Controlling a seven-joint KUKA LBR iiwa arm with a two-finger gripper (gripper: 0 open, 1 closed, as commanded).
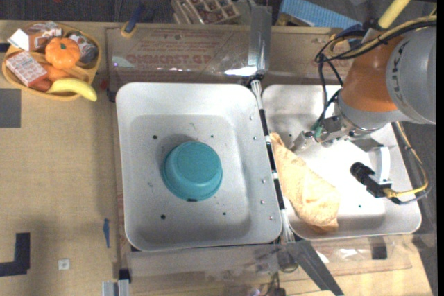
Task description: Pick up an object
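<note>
An upturned teal bowl (193, 170) sits in the middle of the left bin (139, 107). A crumpled tan cloth (305, 187) lies along the left side of the right bin (361, 218), reaching from its upper left down to the front rim. My gripper (305, 138) hangs low in the right bin, just above and right of the cloth's upper tip. The arm's orange band and grey wrist rise behind it to the right. The fingers are small and blurred here.
A basket (48, 62) with a small pumpkin, a banana and packets stands on the bench at the far left. Cardboard and a clear plastic sheet (187, 55) lie behind the bins. Boxes and clutter fill the back.
</note>
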